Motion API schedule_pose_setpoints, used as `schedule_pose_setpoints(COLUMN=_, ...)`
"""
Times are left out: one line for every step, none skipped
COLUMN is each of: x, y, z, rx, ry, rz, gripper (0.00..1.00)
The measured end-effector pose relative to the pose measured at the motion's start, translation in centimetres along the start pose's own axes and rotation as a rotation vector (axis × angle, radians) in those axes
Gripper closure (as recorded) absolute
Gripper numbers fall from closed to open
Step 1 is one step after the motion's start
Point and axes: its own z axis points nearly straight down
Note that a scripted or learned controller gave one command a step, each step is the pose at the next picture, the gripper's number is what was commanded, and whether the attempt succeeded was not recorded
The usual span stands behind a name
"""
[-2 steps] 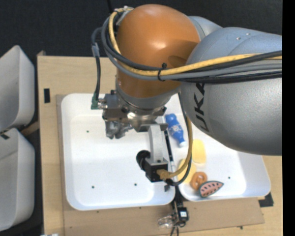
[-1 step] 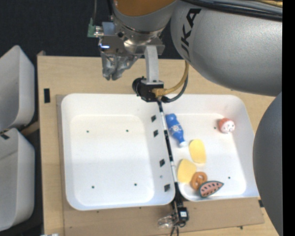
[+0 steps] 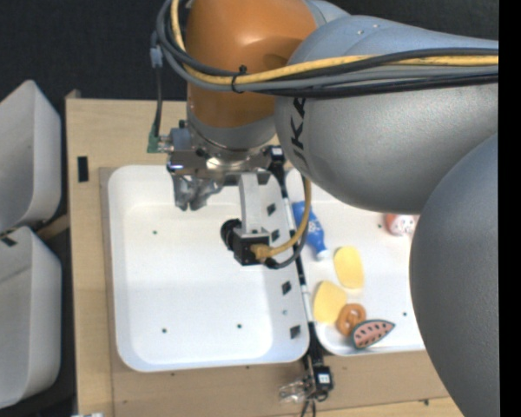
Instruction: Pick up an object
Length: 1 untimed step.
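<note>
Grey arm (image 3: 391, 102) hangs over the left bin (image 3: 139, 320) — I can't tell how the gripper (image 3: 200, 194) stands; the watermelon slice (image 3: 372, 333) lies in the right bin (image 3: 391, 347).

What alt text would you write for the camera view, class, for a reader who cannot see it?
A grey arm with an orange band reaches from the right, its gripper over the left white bin. The right bin holds two yellow pieces, a blue item, a pretzel-like piece and a watermelon slice.
</note>
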Motion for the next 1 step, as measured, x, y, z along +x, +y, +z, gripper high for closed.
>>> schedule_pose_setpoints(x=0.14, y=-5.23, z=-12.57, rx=-0.023, ry=0.011, rz=-0.008, gripper=1.00)
